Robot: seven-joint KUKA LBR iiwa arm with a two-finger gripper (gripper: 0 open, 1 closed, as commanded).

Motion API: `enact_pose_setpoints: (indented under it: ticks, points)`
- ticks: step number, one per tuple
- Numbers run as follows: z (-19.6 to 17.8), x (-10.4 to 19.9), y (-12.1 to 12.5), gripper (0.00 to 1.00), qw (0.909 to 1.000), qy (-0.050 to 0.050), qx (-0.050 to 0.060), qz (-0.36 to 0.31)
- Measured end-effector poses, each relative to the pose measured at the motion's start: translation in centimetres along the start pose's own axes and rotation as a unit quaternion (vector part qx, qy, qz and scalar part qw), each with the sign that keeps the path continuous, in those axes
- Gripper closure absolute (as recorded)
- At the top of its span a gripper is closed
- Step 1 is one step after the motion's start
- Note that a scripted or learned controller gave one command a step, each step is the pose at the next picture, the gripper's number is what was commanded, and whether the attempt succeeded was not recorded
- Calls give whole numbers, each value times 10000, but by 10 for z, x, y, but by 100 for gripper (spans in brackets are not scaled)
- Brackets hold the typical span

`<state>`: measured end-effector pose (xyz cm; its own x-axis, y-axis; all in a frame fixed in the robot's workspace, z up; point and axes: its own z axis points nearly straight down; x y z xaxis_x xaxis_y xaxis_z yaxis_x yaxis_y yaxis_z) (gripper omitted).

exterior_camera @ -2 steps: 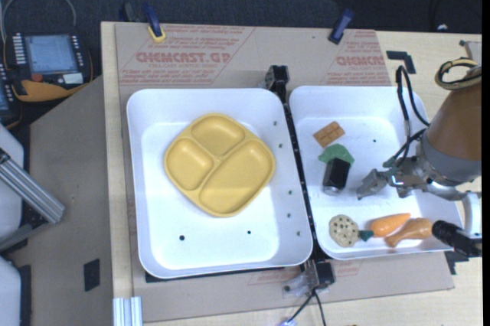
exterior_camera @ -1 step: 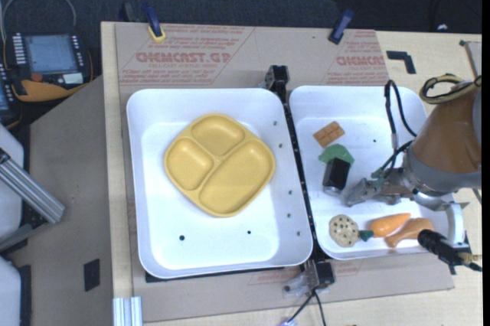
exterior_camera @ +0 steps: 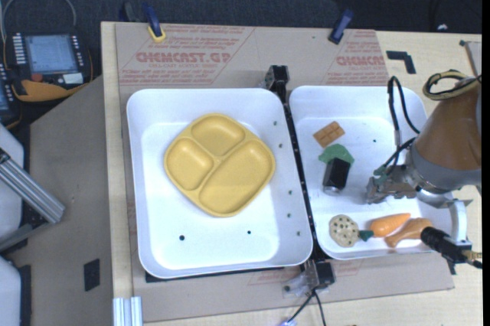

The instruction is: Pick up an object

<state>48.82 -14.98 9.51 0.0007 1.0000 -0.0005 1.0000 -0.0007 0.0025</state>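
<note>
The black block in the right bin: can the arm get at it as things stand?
Probably yes. The black block lies in the open in the right bin, just left of the gripper; only the green piece touches its far end.

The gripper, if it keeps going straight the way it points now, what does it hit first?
Likely the black block: the gripper in the right bin points left toward it. Depth is unclear; it could meet the floor first.

Arm (exterior_camera: 459, 141) cut off by the right edge, hiding the right bin's (exterior_camera: 360, 104) far-right side. Black block (exterior_camera: 335, 174) partly tucked under a green piece (exterior_camera: 335, 154). Print on the round speckled thing (exterior_camera: 344, 229) too small to tell. Handheld screen (exterior_camera: 47, 57) blurred, left.
</note>
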Motion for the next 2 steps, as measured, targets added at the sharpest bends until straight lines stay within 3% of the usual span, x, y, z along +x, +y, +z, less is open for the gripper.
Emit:
enact_pose_setpoints:
  ticks: [2]
  points:
    - [-111, 9, 10, 100, 10000, -2, 4, -8]
